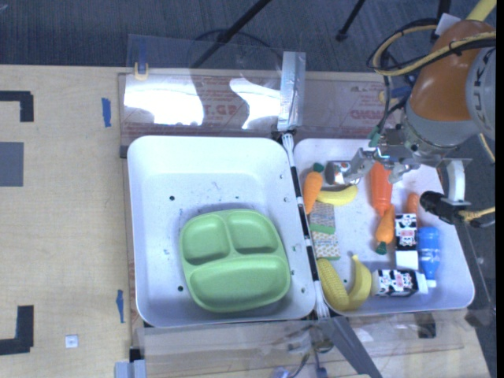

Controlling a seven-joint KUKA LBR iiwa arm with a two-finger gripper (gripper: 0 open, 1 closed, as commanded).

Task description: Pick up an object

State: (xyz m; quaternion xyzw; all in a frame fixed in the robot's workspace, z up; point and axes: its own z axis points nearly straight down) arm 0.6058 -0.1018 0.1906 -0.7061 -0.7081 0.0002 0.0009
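The right bin holds several toy foods. A small yellow banana lies near its back left, beside an orange carrot. A longer carrot and a short one lie in the middle. A large banana curls at the front. My gripper hangs low over the bin's back, just above the small banana and between the two carrots. I see nothing held in it.
Two cow-print cartons and a blue bottle sit on the bin's right side. A patterned sponge lies along the divider. The left bin holds a green divided plate.
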